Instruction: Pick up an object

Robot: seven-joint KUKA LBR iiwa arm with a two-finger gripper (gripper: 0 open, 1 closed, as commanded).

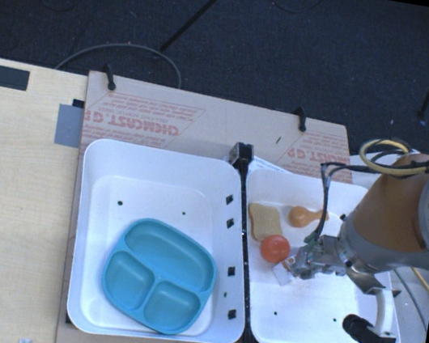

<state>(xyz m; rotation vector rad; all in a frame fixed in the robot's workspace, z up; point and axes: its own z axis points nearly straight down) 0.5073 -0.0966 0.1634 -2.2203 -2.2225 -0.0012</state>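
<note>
In the right bin [311,323] lie a red ball [274,248], a tan slice of bread [264,219] just behind it, and a small orange pear-shaped piece [302,216] further back. My gripper [294,266] hangs low over the bin, just right of the red ball and close to touching it. A pale small object sits under the fingertips, too unclear to name. The arm's orange and grey wrist [392,214] covers the bin's right part.
The left bin [105,188] holds a blue divided plate [158,274]. A black divider [238,245] runs between the two bins. Cables and a black fitting [367,333] sit by the right bin's front right corner.
</note>
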